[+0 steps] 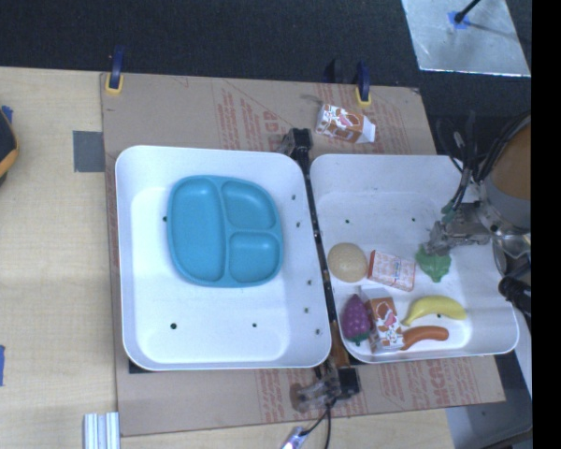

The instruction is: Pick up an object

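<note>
At the right of the frame, my gripper (pixel 446 237) sits low in the right bin (pixel 374 181), directly over the green toy (pixel 434 266). Whether I'm open or closed, I cannot tell. I judge this the approach step; next comes closing on it and lifting.

The pincer (pixel 446 237) hides the top of the green toy (pixel 435 267).

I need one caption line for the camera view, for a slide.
Tool poised above a green toy in the right bin; blue divided plate in the left.
</note>
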`<act>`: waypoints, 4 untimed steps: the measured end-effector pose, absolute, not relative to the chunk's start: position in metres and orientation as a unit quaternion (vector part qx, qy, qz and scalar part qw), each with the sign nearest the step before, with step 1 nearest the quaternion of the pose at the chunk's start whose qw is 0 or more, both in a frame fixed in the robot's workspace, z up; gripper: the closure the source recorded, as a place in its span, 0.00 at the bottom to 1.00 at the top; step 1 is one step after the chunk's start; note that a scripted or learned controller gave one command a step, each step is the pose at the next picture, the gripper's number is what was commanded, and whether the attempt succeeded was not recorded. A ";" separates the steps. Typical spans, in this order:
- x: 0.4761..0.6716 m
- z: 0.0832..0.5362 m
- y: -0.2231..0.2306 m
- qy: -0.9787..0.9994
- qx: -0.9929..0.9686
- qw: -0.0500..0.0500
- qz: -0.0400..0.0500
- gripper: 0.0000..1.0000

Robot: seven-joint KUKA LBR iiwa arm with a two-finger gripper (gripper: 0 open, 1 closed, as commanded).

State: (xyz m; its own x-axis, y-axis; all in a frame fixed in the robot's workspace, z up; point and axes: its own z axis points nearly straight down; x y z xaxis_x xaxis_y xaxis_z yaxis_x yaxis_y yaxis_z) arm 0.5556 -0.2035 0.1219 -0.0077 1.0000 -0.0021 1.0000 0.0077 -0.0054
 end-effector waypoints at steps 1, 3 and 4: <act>0.509 0.190 -0.212 -0.708 -0.706 0.001 0.001 1.00; 0.531 0.268 -0.207 -0.708 -0.706 0.001 0.001 0.00; 0.612 0.135 -0.158 -0.709 -0.705 0.002 0.002 0.00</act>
State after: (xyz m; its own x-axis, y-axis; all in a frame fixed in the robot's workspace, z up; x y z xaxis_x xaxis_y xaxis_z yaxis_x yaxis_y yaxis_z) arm 0.6119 -0.1575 0.1348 -0.0055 1.0000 0.0004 1.0000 0.0055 -0.0060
